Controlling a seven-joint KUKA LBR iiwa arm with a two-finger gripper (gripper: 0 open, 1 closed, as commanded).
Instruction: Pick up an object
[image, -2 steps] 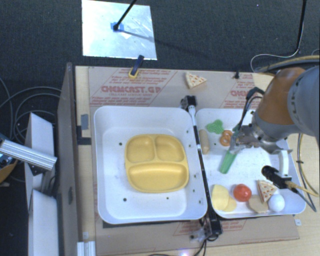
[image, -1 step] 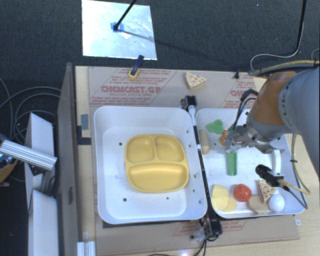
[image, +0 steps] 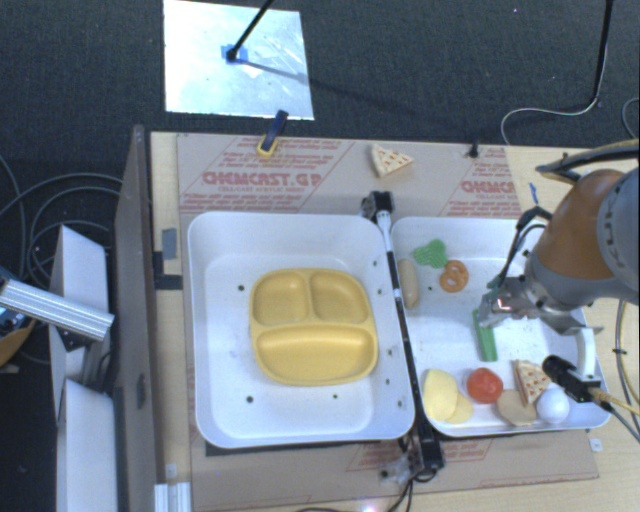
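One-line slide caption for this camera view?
Arm's tool over a green piece in the right bin; yellow tray in the left bin.

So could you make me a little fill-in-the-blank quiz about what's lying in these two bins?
1. The divided plate in the left bin is coloured ____.
2. That plate has ____ compartments.
3. The tomato lies in the ____ bin.
4. The gripper hangs over a long ____ piece.

Missing words: yellow; three; right; green.

Tool (image: 489, 312) hangs above green stick (image: 486, 340) in right bin (image: 420, 385).
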